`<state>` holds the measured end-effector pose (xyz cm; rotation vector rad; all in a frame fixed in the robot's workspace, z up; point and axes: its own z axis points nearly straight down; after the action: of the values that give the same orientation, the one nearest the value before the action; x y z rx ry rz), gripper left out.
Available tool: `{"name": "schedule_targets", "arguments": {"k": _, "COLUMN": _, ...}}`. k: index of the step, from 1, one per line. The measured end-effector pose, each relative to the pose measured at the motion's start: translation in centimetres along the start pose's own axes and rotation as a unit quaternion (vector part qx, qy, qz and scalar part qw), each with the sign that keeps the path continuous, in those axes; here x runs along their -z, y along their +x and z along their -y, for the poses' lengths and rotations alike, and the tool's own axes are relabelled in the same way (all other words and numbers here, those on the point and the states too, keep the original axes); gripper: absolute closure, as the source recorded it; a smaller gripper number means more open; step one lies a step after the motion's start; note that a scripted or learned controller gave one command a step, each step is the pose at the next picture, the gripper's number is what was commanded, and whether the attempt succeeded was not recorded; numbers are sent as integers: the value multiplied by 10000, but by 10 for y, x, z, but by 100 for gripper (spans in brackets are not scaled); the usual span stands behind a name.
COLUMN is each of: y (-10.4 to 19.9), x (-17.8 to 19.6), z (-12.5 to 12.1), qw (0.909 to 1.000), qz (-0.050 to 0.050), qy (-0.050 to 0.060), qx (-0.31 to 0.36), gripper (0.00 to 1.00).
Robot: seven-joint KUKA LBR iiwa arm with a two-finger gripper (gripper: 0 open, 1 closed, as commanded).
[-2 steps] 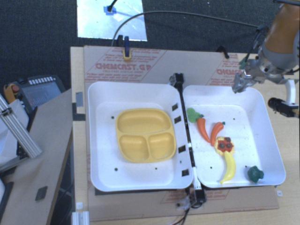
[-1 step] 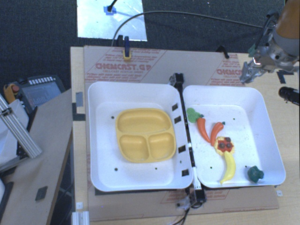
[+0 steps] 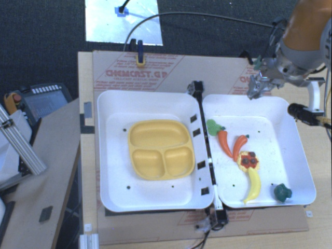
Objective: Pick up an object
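Pincer (image 3: 255,92) up over the right bin's (image 3: 298,139) far rim, can't tell its state | two carrots (image 3: 232,143) mid-bin, side by side | banana (image 3: 253,185) just below them, red-and-yellow piece (image 3: 248,161) at its top | green lump (image 3: 282,192) in near right corner | yellow tray (image 3: 160,148) in left bin (image 3: 111,139)

Setting: robotics lab
Evidence: industrial arm (image 3: 306,25) over a bench (image 3: 171,66) bearing two white bins (image 3: 104,139), teach pendant (image 3: 44,105) at left, cables, dark carpet floor
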<state>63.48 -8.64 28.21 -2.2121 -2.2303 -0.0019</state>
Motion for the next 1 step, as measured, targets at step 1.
{"name": "schedule_targets", "arguments": {"k": 1, "y": 47, "x": -21, "z": 24, "qw": 10000, "qz": 1, "qy": 9, "qx": -4, "gripper": 100}}
